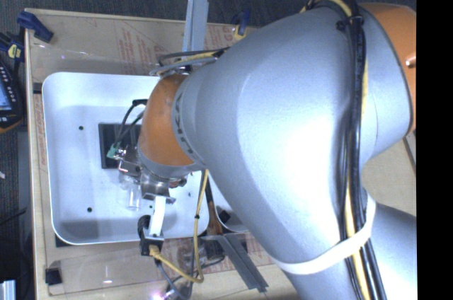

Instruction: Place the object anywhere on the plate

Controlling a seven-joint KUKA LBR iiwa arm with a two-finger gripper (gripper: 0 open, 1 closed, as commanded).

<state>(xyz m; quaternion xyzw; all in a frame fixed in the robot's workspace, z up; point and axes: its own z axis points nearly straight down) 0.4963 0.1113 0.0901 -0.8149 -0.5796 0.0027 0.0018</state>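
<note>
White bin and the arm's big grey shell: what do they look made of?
White bin: probably moulded plastic, smooth and slightly glossy, with rounded corners and soft reflections on its walls. Grey arm shell: smooth satin casing with broad soft highlights; painted metal or plastic, cannot tell which. Orange band: same smooth finish, coloured.

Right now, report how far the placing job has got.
Done: nothing shows as placed; no plate or object can be made out. In hand: the arm reaches over the left white bin, its hand low near the bin floor beside a dark square patch. Left: whether anything is gripped can't be told, so placement remains unconfirmed.
</note>
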